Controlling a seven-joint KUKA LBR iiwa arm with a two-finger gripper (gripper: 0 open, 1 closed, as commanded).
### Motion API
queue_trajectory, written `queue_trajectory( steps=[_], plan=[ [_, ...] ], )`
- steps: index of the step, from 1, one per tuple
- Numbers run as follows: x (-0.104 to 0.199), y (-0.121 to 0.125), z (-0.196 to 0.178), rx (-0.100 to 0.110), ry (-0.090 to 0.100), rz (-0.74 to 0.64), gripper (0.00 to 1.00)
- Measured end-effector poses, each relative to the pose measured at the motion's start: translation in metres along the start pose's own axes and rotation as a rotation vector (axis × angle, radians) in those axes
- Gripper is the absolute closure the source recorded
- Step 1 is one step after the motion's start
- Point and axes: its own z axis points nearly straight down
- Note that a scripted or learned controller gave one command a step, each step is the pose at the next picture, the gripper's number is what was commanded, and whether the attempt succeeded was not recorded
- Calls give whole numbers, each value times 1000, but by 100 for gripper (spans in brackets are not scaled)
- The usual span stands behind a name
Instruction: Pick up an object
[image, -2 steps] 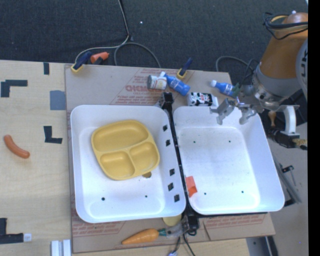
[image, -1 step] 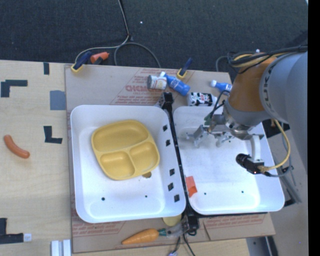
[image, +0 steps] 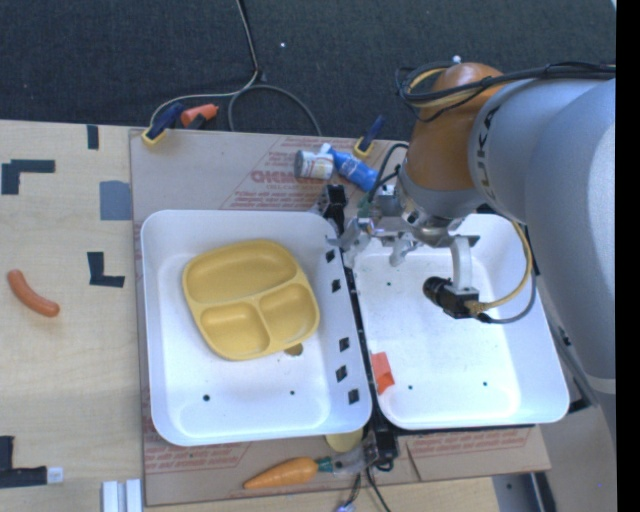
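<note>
A yellow divided plate (image: 250, 297) lies in the left bin (image: 165, 400), with a small brown thing (image: 292, 349) peeking out from under its lower right edge. A small orange piece (image: 382, 372) sits at the left edge of the right bin (image: 470, 400). My gripper (image: 372, 238) hangs over the far left corner of the right bin, close to the wall between the two bins. The grey arm and its orange wrist band (image: 445, 140) cover the bin's far side. I see nothing held in the gripper.
Outside the bins, a carrot (image: 285, 472) lies at the bench's near edge and a sausage (image: 33, 293) at far left. A white and blue bottle (image: 335, 163) rests behind the bins. A black cable fitting (image: 450, 296) dangles over the right bin.
</note>
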Motion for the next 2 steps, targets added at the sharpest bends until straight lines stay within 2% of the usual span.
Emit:
queue_trajectory(
  steps=[1, 2],
  plan=[
    [-80, 39, -7, 0, -7, 14, 0],
    [2, 21, 3, 6, -1, 4, 0]
  ],
)
